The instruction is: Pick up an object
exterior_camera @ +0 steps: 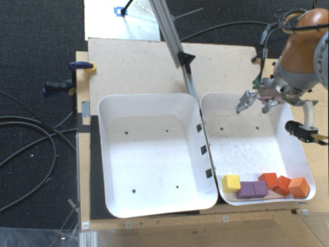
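Bench: pale board, carries two shallow white bins side by side. Left bin sits at 9 o'clock of the right bin, rims touching along a slanted seam.

Arm: grey with orange band, enters at 2 o'clock of the frame, wrist over the right bin's far rim.

Gripper: hangs above the right bin's far end, around 12 o'clock of that bin; jaw gap can't be made out at this angle, nothing seen between them.

Blocks, all along the right bin's near wall at 6 o'clock, well apart from gripper: purple block, orange block, yellow block, red blocks between purple and orange.
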Tool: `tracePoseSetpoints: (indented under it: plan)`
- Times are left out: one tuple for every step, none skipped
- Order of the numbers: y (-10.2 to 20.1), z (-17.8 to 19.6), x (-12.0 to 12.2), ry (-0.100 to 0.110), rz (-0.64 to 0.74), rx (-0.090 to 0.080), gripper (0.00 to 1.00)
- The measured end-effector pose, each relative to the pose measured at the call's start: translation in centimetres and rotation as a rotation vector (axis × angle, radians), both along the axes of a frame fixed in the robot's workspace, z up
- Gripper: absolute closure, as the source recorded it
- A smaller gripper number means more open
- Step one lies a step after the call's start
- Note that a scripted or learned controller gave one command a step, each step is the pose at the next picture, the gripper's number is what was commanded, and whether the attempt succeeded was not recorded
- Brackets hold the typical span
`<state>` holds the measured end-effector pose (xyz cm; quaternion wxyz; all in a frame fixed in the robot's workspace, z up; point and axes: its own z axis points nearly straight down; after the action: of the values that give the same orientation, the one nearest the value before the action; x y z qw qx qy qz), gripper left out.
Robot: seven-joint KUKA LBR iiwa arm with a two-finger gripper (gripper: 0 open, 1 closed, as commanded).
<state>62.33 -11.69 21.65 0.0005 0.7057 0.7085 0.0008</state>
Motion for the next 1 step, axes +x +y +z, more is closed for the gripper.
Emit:
tracePoseSetpoints:
  plan:
    - [0.81,-8.88,-5.97,0.011,-0.003,0.001,0.00]
